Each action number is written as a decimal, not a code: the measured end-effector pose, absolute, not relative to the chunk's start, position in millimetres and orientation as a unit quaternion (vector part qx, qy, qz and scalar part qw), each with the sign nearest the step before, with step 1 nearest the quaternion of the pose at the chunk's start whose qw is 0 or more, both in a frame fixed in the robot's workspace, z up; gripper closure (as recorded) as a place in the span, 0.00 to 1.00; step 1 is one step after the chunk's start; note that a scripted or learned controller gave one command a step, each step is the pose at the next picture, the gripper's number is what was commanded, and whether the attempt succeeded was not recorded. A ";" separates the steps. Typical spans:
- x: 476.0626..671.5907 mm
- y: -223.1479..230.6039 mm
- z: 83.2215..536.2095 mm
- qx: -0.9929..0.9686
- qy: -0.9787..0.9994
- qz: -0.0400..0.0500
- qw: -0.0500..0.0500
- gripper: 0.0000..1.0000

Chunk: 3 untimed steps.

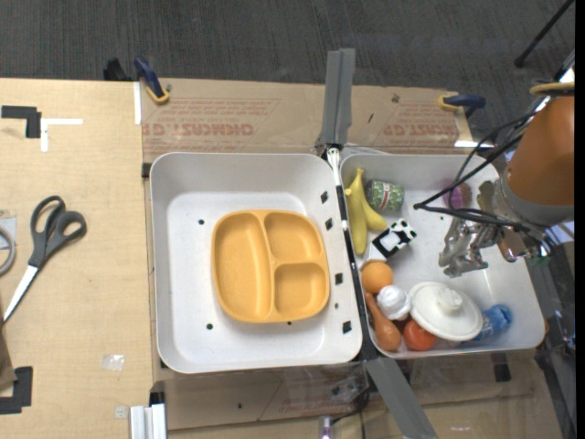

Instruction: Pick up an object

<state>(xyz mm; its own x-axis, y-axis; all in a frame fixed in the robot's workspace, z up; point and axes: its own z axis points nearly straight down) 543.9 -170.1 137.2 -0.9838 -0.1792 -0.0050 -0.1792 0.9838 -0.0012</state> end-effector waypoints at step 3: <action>581.2 -176.3 138.8 -0.066 0.998 0.000 0.003 0.00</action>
<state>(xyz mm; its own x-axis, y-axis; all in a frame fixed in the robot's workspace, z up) 581.2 -176.3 138.8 -0.9912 -0.1321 -0.0060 -0.1321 0.9912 -0.0014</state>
